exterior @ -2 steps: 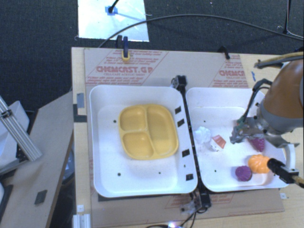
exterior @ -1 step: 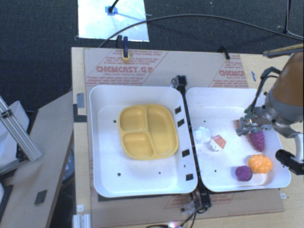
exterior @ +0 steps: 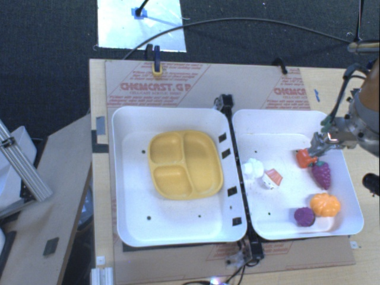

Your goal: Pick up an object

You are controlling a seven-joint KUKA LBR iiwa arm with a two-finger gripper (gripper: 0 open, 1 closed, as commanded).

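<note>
My gripper reaches in from the right over the far right part of the right bin. Its tip is right at a small orange-red toy, which lies just below and left of it. The view does not settle whether the toy is gripped. A purple grape bunch lies just under that. Near the bin's front right corner are an orange pumpkin-like toy and a round purple toy. A white lumpy object and a small red-and-white piece lie toward the bin's left side.
The left bin holds a yellow divided plate. A black-clipped divider runs between the two bins. Cables cross behind the bench, and a metal frame stands at the far left.
</note>
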